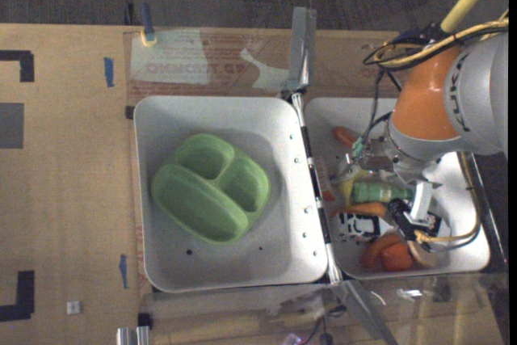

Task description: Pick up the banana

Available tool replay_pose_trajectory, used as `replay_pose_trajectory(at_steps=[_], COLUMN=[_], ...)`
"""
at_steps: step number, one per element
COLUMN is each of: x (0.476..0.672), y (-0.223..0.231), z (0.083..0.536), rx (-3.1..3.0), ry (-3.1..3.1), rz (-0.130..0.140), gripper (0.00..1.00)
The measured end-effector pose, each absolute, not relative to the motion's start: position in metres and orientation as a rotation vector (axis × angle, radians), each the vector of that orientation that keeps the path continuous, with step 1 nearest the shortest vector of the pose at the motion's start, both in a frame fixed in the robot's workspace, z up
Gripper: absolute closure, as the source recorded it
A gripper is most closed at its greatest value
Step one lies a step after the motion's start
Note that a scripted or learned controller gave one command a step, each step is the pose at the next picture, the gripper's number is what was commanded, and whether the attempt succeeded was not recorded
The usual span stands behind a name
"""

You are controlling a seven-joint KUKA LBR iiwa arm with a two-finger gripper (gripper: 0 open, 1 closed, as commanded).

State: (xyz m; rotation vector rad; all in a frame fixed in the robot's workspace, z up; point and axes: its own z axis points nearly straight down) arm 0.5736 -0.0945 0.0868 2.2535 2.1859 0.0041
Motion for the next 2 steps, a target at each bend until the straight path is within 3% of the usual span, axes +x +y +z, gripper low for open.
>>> replay_pose_trajectory(at_steps=[1, 2], x=[0.515, 0.592], y=[-0.095, -0.119], z=[0.178, 0.086], rx=[2.534, 2.529], ry=[1.857, 1.860], rz=[0.000, 0.004], gripper=[0.00, 0.00])
